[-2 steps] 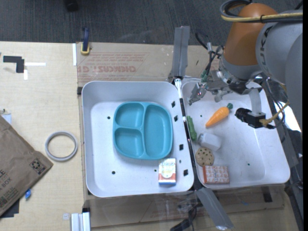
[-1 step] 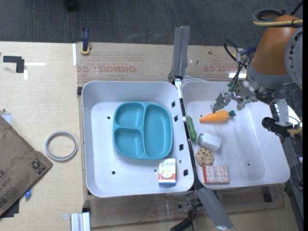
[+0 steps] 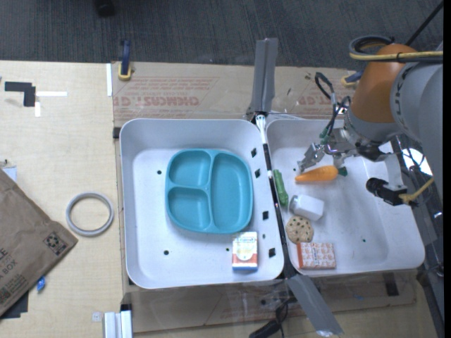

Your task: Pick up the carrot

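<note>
Beside the tapered orange carrot (image 3: 316,175), the metal gripper (image 3: 315,157) hangs, its state impossible to tell.

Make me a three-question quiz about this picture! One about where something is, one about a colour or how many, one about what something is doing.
1. Where is the carrot?
A. right bin
B. left bin
C. on the bench

2. What colour is the divided plate?
A. red
B. teal
C. yellow

3. How does the carrot lie?
A. standing upright
B. on its side
C. on top of the cookie

Answers:
1 A, it lies on the floor of the right bin, just below the gripper.
2 B, teal against the white left bin.
3 B, lengthwise on the bin floor, apart from the cookie.
</note>
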Available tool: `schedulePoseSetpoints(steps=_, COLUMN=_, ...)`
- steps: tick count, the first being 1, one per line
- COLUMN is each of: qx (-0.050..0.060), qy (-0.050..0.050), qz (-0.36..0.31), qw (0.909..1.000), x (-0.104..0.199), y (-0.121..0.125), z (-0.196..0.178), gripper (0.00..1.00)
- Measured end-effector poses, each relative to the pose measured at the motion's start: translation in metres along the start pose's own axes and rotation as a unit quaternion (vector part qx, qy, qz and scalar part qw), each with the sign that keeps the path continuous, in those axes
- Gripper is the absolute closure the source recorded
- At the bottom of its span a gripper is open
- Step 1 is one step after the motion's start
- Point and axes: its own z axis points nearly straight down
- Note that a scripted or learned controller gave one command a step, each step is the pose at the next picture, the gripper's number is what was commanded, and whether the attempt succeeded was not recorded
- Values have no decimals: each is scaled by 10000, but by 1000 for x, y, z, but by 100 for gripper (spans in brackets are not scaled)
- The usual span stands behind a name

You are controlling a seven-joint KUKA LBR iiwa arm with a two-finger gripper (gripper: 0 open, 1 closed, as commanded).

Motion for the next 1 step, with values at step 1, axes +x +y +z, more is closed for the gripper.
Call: schedulePoseSetpoints(steps=1, qx=22, qy=9, qz=1080, qw=9942, x=18, y=-37, z=1, gripper=0)
